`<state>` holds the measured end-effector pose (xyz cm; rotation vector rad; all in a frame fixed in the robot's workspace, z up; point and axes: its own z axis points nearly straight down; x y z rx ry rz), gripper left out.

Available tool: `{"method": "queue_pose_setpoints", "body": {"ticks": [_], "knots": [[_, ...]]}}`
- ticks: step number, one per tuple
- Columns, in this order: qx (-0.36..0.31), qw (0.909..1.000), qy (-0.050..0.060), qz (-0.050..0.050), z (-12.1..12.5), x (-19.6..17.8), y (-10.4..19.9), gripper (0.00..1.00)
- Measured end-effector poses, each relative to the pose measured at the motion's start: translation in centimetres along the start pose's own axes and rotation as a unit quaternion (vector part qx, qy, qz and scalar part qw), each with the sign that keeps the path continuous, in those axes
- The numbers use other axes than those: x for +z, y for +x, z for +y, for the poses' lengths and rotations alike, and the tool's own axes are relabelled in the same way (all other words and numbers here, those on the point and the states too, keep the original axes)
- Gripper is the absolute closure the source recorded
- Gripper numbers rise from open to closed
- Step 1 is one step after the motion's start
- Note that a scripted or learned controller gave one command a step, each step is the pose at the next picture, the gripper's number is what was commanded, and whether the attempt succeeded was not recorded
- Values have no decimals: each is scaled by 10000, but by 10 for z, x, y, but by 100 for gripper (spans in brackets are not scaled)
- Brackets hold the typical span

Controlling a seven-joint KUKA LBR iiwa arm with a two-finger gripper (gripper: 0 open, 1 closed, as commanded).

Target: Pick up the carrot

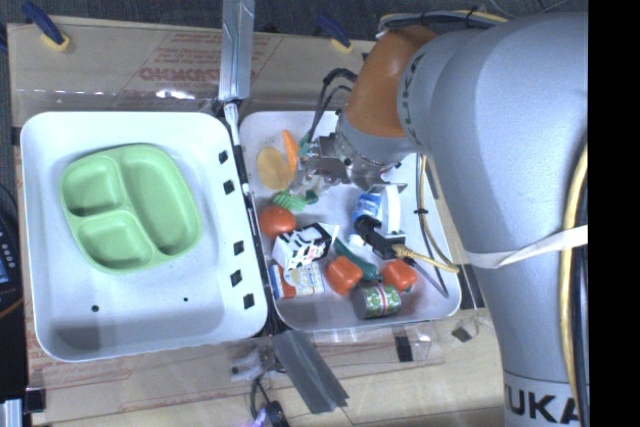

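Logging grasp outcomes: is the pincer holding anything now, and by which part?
Cannot be told. The pincer sits low in the right bin beside the carrot; nothing shows gripped.

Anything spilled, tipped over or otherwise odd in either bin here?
Nothing looks spilled or damaged. The right bin holds a loose jumble of toy items lying at mixed angles, the carrot near its left wall. The green divided plate sits flat in the left bin. The gripper is over the right bin's upper part.

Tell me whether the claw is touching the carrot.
Cannot tell. In the camera view the claw sits close above the carrot in the right bin, but its tips blur into the clutter, so neither contact nor a gap shows plainly.
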<state>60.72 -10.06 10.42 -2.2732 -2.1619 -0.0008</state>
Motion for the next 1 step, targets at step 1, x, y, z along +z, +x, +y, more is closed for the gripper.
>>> {"method": "queue_pose_setpoints", "body": {"ticks": [1], "knots": [[935,9956,-6,-17,45,-88,35,100]]}}
